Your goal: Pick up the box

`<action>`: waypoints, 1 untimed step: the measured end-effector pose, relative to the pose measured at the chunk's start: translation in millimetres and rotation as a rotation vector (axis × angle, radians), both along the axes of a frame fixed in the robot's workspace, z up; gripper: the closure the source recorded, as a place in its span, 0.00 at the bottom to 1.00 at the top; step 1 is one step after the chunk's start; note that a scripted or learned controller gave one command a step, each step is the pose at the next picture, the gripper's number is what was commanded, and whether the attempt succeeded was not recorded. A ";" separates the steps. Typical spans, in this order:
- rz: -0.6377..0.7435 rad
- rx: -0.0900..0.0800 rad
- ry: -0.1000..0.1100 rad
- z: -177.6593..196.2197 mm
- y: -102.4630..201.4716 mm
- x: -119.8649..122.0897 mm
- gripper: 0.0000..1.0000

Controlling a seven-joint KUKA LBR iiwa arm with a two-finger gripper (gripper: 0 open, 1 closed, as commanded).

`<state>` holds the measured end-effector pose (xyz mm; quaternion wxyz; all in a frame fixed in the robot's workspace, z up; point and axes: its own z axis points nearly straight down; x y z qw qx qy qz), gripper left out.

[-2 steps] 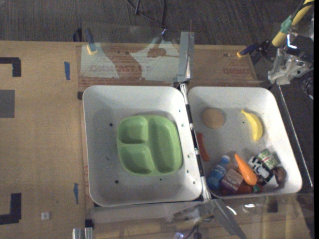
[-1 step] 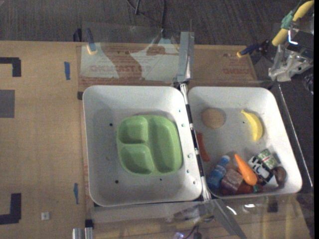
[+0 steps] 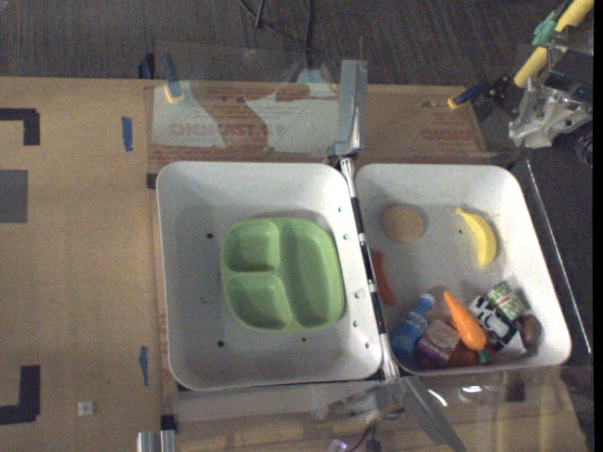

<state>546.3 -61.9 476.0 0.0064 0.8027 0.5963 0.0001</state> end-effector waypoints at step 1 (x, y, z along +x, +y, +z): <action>-0.196 0.010 0.011 -41.5 210.7 4.2 1.00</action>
